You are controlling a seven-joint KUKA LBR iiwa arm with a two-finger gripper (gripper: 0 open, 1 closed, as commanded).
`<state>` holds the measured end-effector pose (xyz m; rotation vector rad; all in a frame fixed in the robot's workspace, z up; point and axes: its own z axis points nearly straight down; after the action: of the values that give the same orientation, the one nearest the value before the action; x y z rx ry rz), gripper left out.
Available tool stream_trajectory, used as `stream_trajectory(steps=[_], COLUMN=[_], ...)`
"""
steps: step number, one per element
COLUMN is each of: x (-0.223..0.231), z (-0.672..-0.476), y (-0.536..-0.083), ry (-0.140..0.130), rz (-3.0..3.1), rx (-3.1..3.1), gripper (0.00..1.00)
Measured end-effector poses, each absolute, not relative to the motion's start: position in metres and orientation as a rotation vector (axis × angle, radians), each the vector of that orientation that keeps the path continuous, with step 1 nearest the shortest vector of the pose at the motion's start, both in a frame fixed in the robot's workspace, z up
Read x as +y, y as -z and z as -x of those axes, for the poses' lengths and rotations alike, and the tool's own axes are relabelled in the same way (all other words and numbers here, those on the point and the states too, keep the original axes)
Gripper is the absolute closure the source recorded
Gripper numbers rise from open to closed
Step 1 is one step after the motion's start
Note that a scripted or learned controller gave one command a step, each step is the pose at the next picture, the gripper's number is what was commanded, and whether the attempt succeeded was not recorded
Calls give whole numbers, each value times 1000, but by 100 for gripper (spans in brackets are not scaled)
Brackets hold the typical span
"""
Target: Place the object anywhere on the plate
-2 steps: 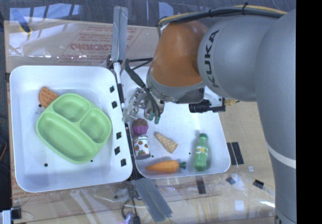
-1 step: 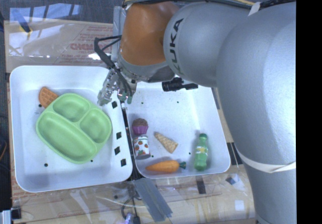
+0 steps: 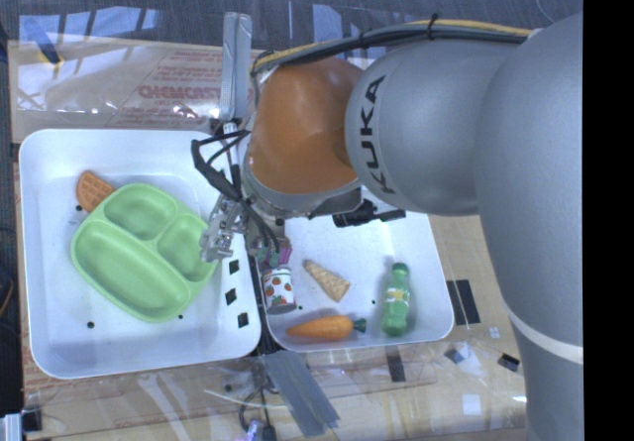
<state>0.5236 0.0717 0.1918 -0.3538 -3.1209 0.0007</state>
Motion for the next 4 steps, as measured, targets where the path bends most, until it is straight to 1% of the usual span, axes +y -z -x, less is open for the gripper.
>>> stream_trajectory(steps=[1,2,3,4], x=[47,-17,16,-41], z=[-575,-631,-567,-615], y=[-207,-238,-192,-243], ry=[-1,-2,0,-3], rz=[-137,-144,-380,-259], rx=[-3142,-3142,-3118,-3134], gripper=[100,100,100,100])
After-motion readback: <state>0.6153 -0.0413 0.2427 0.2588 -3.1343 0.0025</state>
